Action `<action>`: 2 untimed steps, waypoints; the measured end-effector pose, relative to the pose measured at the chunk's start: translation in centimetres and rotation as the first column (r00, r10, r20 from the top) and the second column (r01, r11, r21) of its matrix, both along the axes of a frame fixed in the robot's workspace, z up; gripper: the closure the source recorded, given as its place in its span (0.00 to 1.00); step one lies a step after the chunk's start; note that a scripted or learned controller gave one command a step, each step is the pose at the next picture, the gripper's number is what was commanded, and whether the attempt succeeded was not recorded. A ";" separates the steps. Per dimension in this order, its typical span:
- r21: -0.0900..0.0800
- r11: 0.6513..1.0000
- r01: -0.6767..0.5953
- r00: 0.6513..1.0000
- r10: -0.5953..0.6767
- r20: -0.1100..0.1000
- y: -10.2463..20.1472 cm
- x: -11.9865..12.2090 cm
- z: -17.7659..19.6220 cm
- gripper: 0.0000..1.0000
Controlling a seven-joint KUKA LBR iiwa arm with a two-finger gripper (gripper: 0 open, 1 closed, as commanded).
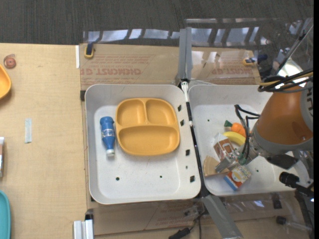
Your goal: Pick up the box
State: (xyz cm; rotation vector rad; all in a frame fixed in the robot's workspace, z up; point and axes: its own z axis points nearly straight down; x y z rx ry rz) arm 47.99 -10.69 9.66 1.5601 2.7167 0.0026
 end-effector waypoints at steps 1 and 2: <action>0.002 1.000 0.004 1.000 -0.004 0.004 0.0 0.2 1.0 1.00; 0.002 0.995 0.095 0.995 -0.095 -0.009 7.5 -0.2 9.4 1.00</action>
